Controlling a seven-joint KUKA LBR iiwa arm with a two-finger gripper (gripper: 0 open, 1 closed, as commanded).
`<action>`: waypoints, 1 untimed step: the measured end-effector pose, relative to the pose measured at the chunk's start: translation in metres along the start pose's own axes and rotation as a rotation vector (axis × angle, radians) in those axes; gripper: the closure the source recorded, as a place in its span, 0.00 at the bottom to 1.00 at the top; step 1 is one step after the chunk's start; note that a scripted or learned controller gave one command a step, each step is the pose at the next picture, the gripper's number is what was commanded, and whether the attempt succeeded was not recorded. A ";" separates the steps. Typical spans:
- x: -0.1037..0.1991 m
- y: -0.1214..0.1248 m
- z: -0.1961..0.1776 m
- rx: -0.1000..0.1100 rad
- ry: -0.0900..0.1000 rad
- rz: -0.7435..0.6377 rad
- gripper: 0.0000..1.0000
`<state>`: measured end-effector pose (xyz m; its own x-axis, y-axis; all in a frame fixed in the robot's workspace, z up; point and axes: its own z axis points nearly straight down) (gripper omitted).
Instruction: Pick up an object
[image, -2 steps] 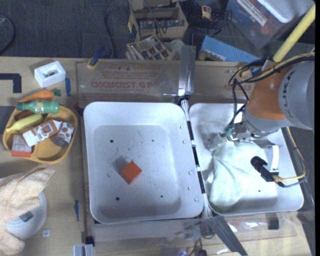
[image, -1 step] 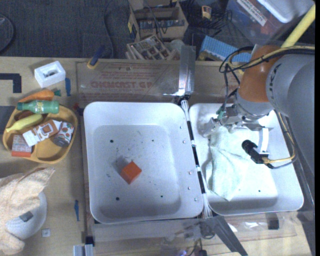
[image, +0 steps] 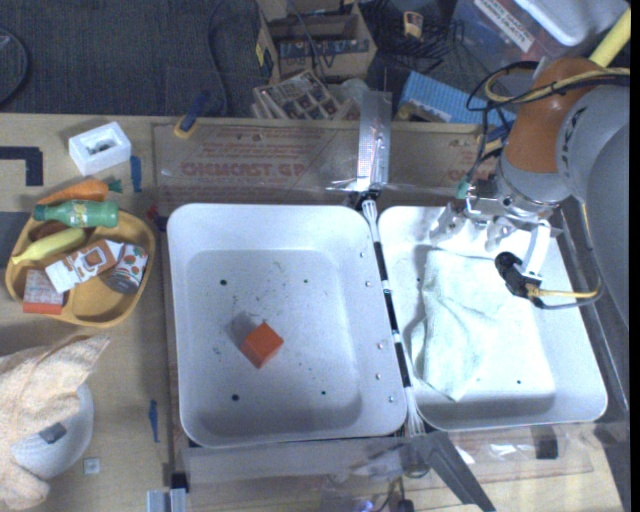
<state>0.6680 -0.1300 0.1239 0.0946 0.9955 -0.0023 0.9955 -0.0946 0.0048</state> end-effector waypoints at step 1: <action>0.037 -0.004 0.036 0.002 0.001 -0.156 0.00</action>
<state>0.6678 -0.0926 0.0873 -0.0611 0.9981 -0.0017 0.9981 0.0611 0.0022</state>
